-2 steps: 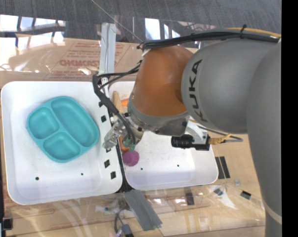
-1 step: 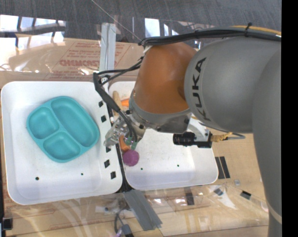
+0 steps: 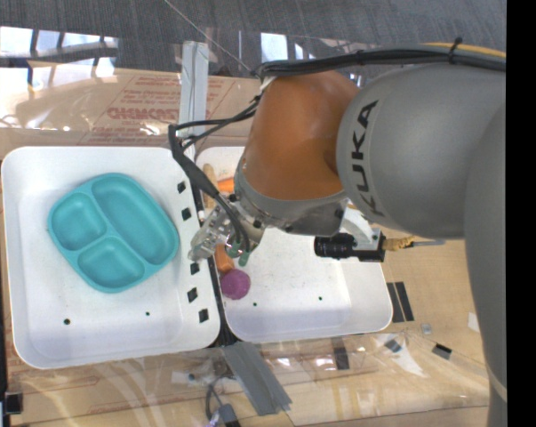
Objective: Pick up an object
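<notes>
Camera view: gripper (image 3: 221,245) just above purple object (image 3: 236,283).

The left bin (image 3: 36,327) has open floor along its front and left side; a teal divided plate (image 3: 114,229) takes up its middle. In the right bin (image 3: 356,314), the front and right floor lies bare. The arm (image 3: 383,149) covers its back half, and the end effector (image 3: 221,238) crowds the dividing wall, just above a purple ball (image 3: 236,283).
</notes>
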